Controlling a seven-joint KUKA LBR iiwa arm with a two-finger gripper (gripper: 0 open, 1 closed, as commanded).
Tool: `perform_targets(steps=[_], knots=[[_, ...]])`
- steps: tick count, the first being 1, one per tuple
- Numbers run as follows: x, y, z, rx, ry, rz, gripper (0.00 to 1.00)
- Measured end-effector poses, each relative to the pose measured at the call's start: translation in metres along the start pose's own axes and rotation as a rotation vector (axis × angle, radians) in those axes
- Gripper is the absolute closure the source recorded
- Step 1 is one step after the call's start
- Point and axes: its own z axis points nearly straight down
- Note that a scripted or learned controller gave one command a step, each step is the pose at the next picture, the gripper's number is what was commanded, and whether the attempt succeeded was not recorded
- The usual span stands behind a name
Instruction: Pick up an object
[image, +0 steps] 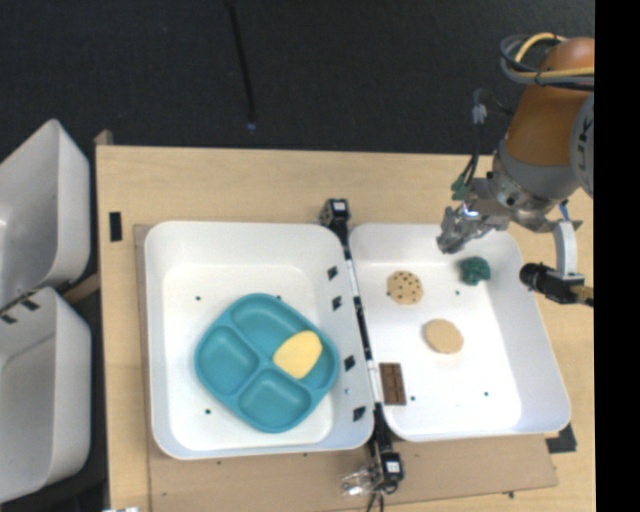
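Observation:
My gripper (453, 238) hangs over the far edge of the right bin (530, 400), below the orange-banded wrist. A small green object (474, 268) lies just right of and below it, apart from the fingers. A round chocolate-chip cookie (404, 287) sits to the gripper's lower left. A plain tan cookie (443, 336) lies near the bin's middle. A brown rectangular piece (391, 383) rests by the bin's left wall. Nothing shows between the fingers.
The left bin (170, 400) holds a teal divided plate (240, 375) with a yellow oval item (298, 353) in one compartment. Black clips run along the seam between the bins. White chairs stand at the far left, off the bench.

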Motion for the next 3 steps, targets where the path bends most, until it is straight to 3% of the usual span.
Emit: perform_targets(steps=[1, 3], knots=[[0.053, 0.001, 0.010, 0.006, 0.002, -0.003, 1.00], [0.163, -0.021, 0.012, 0.008, 0.003, -0.004, 1.00]])
